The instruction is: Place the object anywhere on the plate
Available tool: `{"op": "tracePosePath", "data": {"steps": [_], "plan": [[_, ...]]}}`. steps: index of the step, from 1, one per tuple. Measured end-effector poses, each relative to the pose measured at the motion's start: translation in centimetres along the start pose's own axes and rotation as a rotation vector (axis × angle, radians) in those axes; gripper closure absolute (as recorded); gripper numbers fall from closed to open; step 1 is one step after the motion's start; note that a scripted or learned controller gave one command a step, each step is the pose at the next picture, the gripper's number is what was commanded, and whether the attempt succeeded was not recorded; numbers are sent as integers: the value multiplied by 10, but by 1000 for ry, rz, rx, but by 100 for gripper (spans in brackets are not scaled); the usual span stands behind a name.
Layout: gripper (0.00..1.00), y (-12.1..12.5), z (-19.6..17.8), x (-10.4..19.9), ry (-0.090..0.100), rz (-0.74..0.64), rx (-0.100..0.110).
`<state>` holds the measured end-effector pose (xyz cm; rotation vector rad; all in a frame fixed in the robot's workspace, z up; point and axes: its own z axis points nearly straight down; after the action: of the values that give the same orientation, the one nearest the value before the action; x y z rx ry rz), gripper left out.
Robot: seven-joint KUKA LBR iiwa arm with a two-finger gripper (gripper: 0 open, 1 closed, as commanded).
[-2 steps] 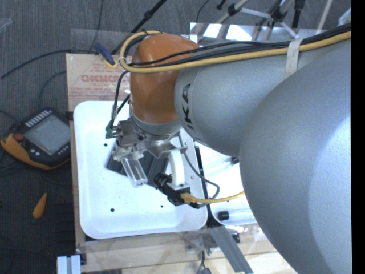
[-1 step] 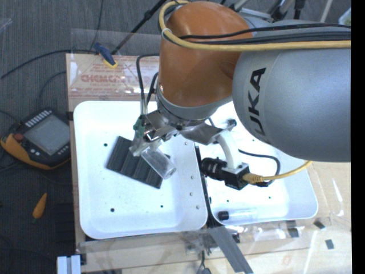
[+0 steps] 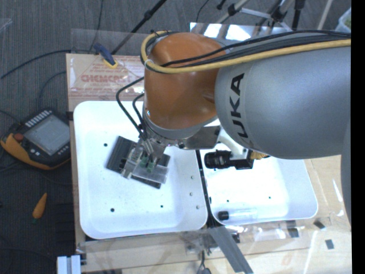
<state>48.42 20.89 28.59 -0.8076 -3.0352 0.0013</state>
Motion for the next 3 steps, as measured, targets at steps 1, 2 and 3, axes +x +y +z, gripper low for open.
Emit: {"op": "tracePosePath", "data": {"steps": [1,2,3], "plan": [[0,0,0,0,0,0,-1],[100,1,-9,0,1,0,-1],[100,20,11,12,0,-214,0]]}}
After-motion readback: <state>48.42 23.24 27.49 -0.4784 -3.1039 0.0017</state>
